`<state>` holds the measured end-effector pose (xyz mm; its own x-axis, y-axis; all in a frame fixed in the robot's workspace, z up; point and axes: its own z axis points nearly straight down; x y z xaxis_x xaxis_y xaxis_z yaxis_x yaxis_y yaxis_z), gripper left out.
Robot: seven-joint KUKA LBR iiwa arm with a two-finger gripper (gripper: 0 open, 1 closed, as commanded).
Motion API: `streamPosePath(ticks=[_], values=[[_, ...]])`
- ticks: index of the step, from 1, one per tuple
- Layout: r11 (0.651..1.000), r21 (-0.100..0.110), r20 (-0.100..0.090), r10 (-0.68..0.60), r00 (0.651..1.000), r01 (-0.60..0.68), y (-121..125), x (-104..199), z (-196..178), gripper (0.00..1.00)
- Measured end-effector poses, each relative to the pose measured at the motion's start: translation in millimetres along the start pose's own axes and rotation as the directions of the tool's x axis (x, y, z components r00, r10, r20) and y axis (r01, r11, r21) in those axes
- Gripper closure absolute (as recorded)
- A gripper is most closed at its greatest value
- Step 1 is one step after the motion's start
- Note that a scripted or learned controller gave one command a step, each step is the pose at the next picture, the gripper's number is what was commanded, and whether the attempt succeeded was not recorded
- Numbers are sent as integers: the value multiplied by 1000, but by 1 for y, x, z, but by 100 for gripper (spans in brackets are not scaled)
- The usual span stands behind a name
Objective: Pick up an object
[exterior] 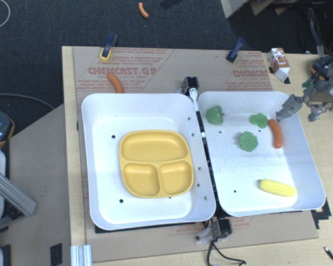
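Observation:
The right bin (305, 165) holds several toy foods: an orange sausage (276, 133), a green leafy piece (214, 114), a smaller green piece (259, 119), a round green broccoli head (248, 141) and a yellow corn cob (277, 188). My gripper (299, 111) hovers over the bin's far right corner, fingers spread apart with nothing between them. Its left fingertip (283, 111) is just above and right of the sausage's upper end.
The left bin (94, 148) carries a yellow three-compartment plate (155, 163). Another orange sausage (116, 82) lies on the bench behind the left bin. A small carton (278, 61) stands at the back right. Blue clamps (108, 46) (235, 50) grip the bench's far edge.

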<state>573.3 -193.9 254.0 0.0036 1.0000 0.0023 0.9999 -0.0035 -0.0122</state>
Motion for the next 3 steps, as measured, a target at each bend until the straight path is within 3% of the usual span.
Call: streamPosePath(ticks=[1, 3], values=[[1000, -13, 3, -3, 1000, 3, 2, 1, -7, 0], [1000, -5, 0, -3, 1000, 3, 4, -1, 100, 0]])
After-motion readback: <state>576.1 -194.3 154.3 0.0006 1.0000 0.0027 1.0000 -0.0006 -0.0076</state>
